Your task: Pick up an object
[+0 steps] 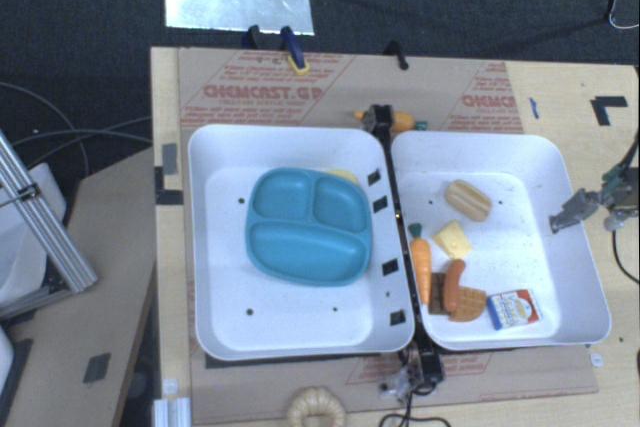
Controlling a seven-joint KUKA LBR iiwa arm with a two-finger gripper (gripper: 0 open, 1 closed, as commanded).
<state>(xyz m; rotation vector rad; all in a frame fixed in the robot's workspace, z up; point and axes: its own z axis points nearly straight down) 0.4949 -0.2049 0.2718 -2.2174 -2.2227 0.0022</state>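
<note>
The right bin [560, 245] holds several toy foods. A tan bread roll [468, 199] lies near its middle, with a yellow cheese wedge [452, 240] just below it. Along the bin's left wall lies an orange carrot [421, 270], beside a red sausage [452, 283] and a brown waffle piece [467, 306]. A small red, white and blue box [512, 308] rests near the front wall. My gripper [572, 213] hovers at the bin's right wall, apart from all the foods, with nothing seen in it.
The left bin [215, 245] carries a blue divided plate [308, 225], and a yellow piece [343, 175] peeks out behind it. Black clips [390, 267] line the seam between the bins. A coiled rope [316, 408] lies at the bench's front edge.
</note>
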